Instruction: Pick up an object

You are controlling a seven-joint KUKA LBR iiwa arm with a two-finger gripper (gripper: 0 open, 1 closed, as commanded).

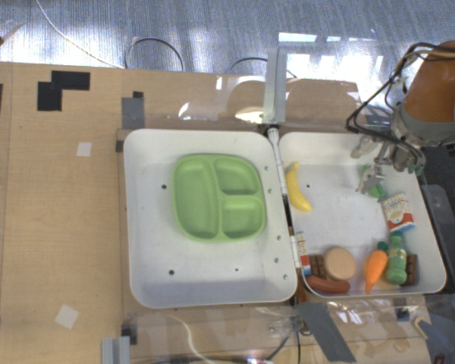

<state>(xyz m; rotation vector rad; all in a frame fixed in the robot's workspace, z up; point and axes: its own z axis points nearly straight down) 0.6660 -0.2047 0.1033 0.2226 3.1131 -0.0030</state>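
Note:
My gripper (376,174) hangs over the upper right part of the right bin (330,158), below the arm's orange band. A small green object (378,191) lies right under its tip, partly hidden; I cannot tell if they touch. A yellow banana (297,188) lies by the bin's left wall. A white and red carton (396,211) sits just below the gripper. Along the front lie an orange carrot (374,268), a green bottle (396,261), a round tan bun (340,264) and a red sausage (327,284).
The left bin (148,226) holds a green divided plate (218,197). A metal post (274,89) stands behind the divider between the bins. Bare bin floor (337,211) lies between the banana and the carton. Cables loop behind the bench.

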